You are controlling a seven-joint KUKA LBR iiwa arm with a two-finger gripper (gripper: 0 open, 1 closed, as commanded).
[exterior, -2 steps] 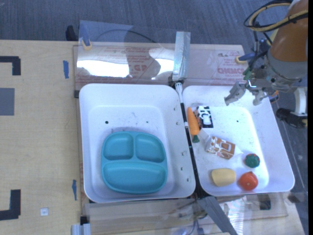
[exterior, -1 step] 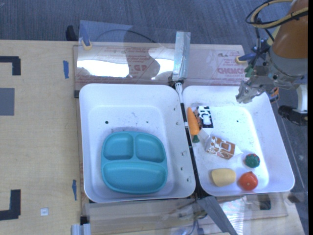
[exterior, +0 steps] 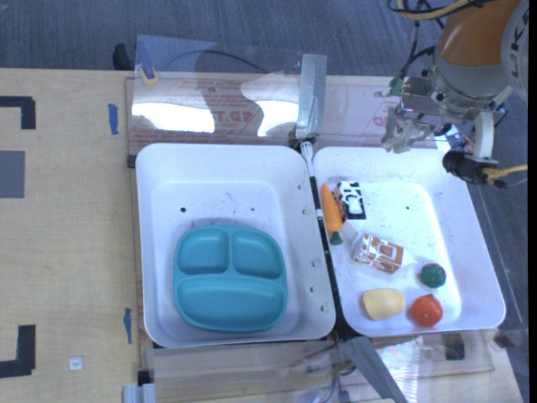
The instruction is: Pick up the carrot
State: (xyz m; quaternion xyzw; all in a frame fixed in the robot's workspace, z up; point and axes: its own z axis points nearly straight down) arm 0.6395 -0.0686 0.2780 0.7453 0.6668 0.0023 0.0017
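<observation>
At lower left of centre, a teal three-compartment plastic plate [exterior: 229, 278] lies in the left white bin [exterior: 159, 175]. The small orange carrot [exterior: 332, 211] lies against the right bin's [exterior: 470, 225] left wall (an awkward spot to grasp). At upper right the gripper [exterior: 401, 138] hovers over the rim; whether its claw is spread, I cannot tell.
</observation>
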